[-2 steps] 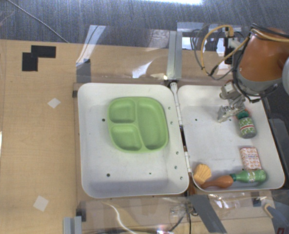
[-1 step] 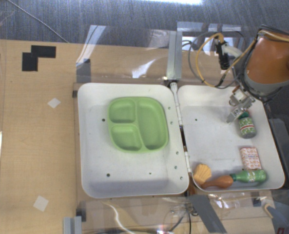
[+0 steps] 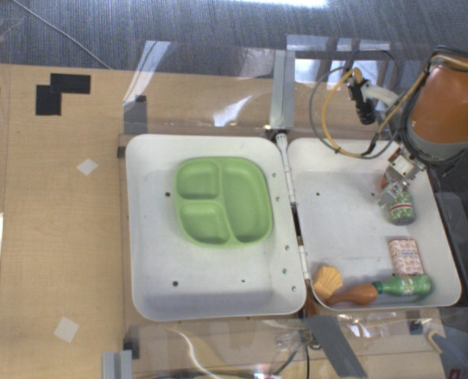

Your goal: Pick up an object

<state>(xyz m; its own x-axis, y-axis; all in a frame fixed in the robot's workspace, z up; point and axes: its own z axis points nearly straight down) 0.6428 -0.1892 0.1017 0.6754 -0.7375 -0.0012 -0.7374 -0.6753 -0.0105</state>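
Your tool (image 3: 397,174) hangs at the right bin's (image 3: 336,212) far right side, directly above a small green can (image 3: 400,208). Whether it is open or closed, you cannot tell. The can sits just below it, toward the near edge.

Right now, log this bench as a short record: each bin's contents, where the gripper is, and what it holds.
left bin: green divided plate, lying flat near the middle
right bin: small can, pink box, green bottle, brown brush
gripper: over the right bin's far right side, just above the small can
grip state: cannot tell from this view
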